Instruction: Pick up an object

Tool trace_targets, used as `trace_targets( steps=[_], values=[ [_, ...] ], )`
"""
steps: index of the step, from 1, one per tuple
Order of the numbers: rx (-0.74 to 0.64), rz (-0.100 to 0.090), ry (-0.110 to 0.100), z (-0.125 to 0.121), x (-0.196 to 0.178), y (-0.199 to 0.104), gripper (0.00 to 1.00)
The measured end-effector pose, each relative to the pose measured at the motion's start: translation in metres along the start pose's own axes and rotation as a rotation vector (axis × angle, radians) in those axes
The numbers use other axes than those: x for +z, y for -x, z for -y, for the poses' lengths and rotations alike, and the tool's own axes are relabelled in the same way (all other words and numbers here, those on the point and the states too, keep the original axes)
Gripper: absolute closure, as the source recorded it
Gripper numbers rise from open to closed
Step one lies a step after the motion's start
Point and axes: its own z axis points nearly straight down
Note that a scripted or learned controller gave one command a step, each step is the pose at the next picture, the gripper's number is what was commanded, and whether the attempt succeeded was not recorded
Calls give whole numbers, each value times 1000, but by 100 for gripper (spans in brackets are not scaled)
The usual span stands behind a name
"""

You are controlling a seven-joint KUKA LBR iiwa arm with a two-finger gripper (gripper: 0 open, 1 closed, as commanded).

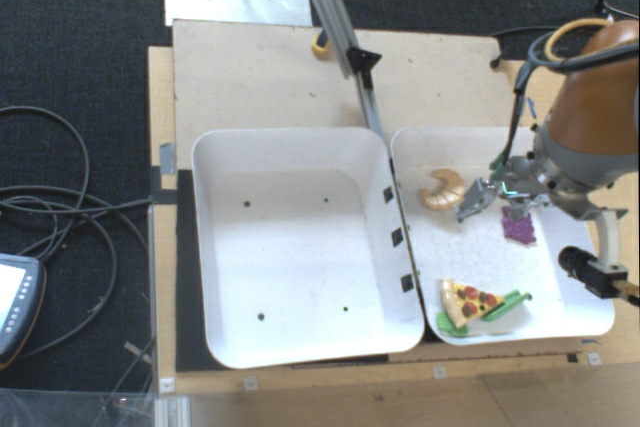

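Two bins are seen: the left bin (300, 245) and the right bin (570, 310). In the right one, the gripper (478, 199) is spread, gripping nothing, just beside the croissant (440, 190). Pizza (470, 300), grapes (518, 227) lie nearby.

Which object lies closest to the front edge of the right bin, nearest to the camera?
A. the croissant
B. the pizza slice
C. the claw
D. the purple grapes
B. The pizza slice lies at the near edge of the right bin, while the croissant, the purple grapes and the claw are all farther back.
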Motion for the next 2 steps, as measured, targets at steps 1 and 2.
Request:
trace_targets(
  steps=[1, 2],
  values=[
    [3, 1, 5, -1, -2, 0, 0],
    [5, 1, 0, 2, 42, 7, 0]
  ],
)
